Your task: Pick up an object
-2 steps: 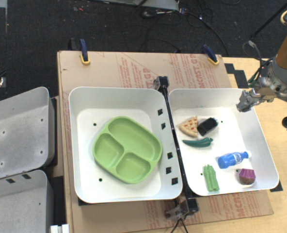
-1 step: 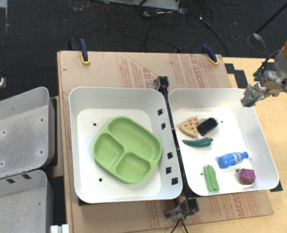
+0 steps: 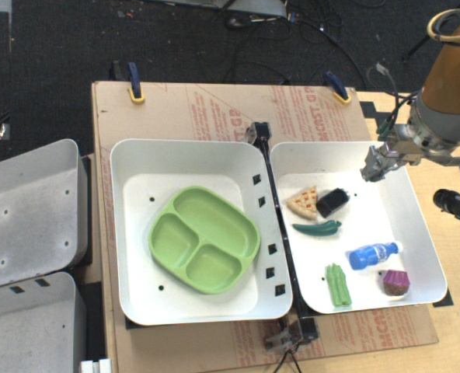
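Right bin [image 3: 426, 231], near edge: purple object [image 3: 395, 282], green ridged piece [image 3: 338, 284], blue bottle [image 3: 372, 255] lying on its side. Farther back a dark green pepper [image 3: 318, 228], then a pizza slice [image 3: 303, 203] touching a black block [image 3: 332, 201]. Left bin [image 3: 129, 208] holds 1 green 3-compartment plate [image 3: 204, 239]. Gripper [image 3: 374, 166] sits over right bin's far right corner, apart from all items; small and blurry, possibly nothing in it, finger spread can't be read.

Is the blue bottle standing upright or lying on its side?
Lying on its side: the blue bottle rests lengthwise on the right bin's floor.
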Controlling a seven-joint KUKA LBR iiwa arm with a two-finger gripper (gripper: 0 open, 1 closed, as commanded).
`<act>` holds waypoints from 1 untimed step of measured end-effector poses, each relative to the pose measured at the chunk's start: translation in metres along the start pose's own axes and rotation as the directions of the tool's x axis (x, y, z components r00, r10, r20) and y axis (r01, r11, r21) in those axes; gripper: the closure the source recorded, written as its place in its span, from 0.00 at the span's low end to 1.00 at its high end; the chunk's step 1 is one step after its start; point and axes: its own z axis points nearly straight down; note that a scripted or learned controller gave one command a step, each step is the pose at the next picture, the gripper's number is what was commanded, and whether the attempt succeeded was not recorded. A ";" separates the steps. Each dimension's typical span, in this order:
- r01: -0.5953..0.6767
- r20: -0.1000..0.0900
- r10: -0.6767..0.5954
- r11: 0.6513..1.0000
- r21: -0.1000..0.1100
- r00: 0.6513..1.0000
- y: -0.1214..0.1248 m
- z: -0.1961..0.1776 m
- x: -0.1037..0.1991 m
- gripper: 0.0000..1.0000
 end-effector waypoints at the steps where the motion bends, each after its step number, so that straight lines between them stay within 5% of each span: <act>1: 0.001 0.000 -0.001 1.000 -0.001 1.000 0.003 0.007 0.049 1.00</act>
